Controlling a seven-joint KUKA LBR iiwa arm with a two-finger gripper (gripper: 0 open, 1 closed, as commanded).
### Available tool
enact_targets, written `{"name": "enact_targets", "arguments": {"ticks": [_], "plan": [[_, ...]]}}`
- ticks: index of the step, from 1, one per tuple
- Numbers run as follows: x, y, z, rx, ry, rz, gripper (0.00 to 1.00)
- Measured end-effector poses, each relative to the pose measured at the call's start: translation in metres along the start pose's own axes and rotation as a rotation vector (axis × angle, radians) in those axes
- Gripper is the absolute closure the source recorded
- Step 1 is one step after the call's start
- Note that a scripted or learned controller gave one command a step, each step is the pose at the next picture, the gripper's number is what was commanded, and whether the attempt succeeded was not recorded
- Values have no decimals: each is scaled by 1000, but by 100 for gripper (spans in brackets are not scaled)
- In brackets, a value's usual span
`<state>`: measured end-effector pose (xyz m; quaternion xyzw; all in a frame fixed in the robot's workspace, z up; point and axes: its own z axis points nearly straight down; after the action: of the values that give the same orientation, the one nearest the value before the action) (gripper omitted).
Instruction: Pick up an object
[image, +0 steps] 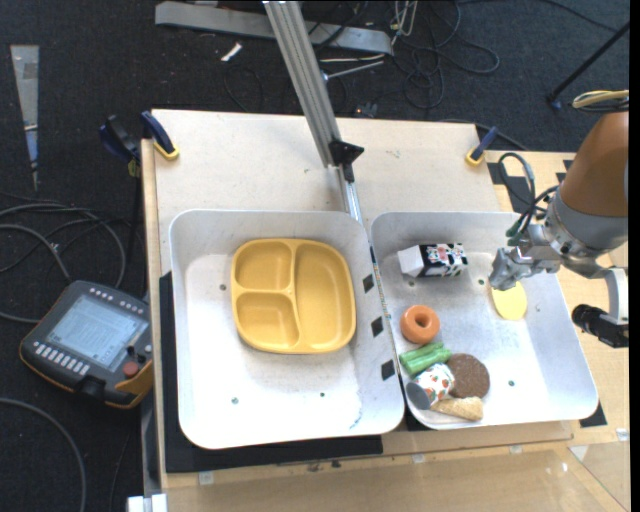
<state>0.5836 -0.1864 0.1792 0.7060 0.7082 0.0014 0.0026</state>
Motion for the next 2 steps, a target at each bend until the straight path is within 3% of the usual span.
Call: {"name": "enact_targets", "arguments": {"ticks": [2], "plan": [[7,-2,-102,-2,-1,0,100]]}}
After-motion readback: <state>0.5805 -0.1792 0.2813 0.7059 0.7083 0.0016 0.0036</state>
